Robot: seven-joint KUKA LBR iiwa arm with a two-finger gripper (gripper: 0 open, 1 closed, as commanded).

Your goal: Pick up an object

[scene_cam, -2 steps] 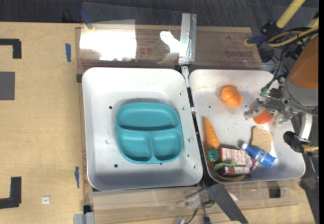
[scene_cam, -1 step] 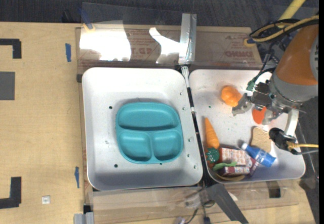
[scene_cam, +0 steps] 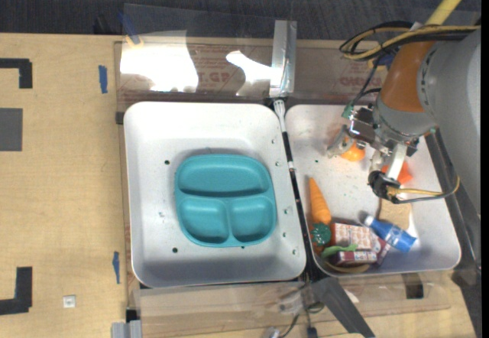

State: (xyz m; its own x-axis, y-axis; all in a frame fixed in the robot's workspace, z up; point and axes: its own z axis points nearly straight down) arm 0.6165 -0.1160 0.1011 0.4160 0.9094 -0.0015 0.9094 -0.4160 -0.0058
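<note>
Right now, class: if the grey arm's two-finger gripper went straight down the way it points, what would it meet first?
Probably the small orange object lying on the floor of the right white bin, just beneath the gripper. Depth is hard to judge from this slanted view.

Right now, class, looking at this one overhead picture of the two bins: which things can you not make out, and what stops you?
- Gripper: whether it grips anything; the wrist covers it from above.
- Orange object beside the gripper: partly hidden, so its kind is unclear.
- Carton: print too small to read.
- Bowl at the right bin's near edge: mostly covered by the carton.
- Bottle: label too blurred to read.
</note>
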